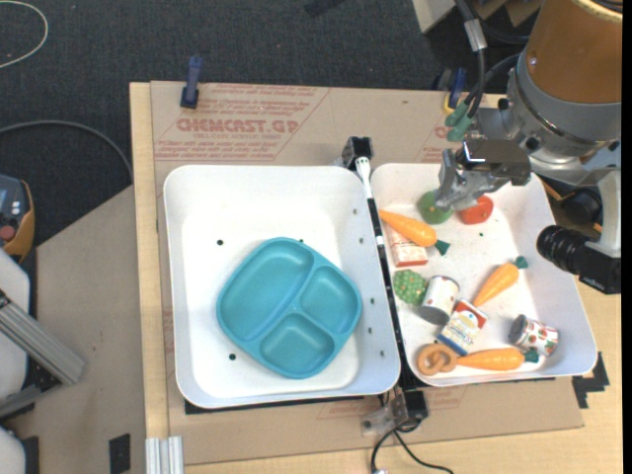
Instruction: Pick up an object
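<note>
Hovering low over right bin (568, 309), fingers (450, 197) straddle green object (433, 206) at their tips, red object (477, 209) just beside; grip state cannot be told. Carrots, cans, bagel scattered below fingers, loose for picking. Left bin (188, 265) carries blue divided plate (288, 307). Bins rest on cardboard-covered desk (247, 117); dark carpet beyond.

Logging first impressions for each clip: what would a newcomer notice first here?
Probably the blue divided plate, lying alone in the left bin. Next, the clutter of the right bin: three toy carrots, small cans and cartons. At its far end the claw is down over a green toy beside a red one.
</note>
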{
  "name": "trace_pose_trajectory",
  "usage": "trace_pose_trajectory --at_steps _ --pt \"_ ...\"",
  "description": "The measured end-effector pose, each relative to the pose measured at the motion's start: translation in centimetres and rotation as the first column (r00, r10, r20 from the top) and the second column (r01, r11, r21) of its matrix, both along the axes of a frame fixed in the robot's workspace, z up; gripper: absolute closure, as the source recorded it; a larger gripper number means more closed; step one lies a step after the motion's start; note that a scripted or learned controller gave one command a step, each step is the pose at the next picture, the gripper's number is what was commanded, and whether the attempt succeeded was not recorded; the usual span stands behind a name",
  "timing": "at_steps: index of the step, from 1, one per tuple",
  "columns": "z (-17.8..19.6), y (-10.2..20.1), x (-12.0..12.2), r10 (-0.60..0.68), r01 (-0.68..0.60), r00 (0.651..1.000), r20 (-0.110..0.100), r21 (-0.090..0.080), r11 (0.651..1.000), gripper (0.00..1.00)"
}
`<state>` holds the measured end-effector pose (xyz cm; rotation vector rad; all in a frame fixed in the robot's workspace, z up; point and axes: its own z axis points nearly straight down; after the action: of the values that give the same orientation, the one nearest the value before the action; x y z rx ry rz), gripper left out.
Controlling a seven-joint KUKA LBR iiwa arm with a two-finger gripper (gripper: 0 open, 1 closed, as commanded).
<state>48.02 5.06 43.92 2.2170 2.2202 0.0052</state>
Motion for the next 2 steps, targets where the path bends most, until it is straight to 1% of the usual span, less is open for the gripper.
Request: trace_pose_trajectory --at_steps 2 --pt "2.1 0.1 0.1 0.001 -0.001 1.000 0.006 -0.001 1.000 1.00"
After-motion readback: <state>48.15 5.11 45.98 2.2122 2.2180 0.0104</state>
